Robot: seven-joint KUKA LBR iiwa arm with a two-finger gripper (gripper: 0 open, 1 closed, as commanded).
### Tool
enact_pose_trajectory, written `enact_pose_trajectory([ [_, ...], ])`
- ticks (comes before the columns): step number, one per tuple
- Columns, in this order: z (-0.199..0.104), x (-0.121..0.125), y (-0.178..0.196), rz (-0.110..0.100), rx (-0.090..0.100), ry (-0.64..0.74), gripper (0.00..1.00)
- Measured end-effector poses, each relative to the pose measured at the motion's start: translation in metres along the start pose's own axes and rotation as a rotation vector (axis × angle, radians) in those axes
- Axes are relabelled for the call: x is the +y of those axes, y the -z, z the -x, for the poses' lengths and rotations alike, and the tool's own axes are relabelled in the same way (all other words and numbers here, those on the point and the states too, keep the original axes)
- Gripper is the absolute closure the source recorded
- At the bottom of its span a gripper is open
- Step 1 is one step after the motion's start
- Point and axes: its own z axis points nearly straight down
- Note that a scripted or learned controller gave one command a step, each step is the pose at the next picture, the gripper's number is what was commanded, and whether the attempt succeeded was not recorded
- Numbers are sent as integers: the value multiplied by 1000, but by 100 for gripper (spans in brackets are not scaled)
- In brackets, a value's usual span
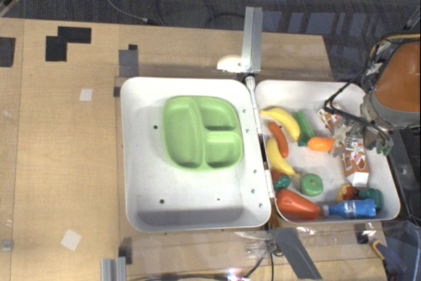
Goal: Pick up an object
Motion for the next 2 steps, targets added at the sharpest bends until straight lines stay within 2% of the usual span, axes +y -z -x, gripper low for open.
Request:
enact_pose_trajectory([
  [1,18,8,35,8,15,574,100],
  [2,17,8,35,8,15,573,0],
])
